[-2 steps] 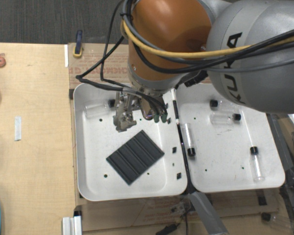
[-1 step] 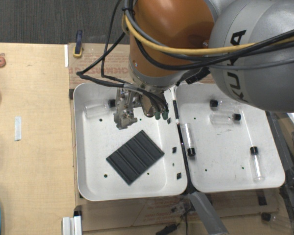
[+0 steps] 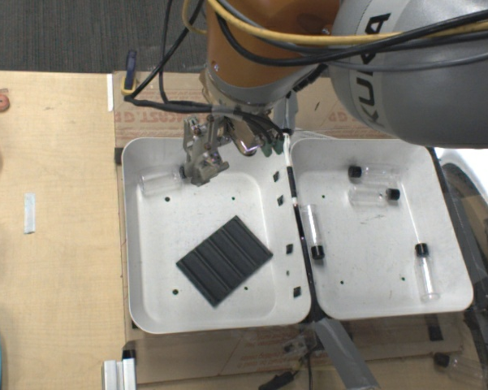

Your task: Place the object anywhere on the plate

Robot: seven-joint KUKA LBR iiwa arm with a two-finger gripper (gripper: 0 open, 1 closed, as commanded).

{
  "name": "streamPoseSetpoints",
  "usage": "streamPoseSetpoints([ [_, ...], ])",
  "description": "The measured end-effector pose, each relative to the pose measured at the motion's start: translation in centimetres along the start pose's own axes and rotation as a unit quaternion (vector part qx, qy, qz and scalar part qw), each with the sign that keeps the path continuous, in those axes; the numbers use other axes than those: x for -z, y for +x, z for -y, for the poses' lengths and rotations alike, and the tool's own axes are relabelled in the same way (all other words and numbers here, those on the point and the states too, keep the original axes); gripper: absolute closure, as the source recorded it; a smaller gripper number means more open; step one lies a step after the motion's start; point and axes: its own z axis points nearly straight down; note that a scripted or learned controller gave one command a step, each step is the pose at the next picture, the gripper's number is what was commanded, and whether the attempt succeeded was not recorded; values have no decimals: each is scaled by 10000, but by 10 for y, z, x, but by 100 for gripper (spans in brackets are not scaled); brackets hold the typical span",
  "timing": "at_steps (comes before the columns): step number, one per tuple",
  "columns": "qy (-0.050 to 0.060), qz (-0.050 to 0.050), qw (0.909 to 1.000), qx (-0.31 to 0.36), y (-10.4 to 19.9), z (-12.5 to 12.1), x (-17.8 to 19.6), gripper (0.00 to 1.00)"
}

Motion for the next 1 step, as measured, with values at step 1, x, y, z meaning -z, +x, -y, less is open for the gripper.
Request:
streamPoseSetpoints([
  [1, -6, 24, 10000, -29, -1, 1, 9, 100],
])
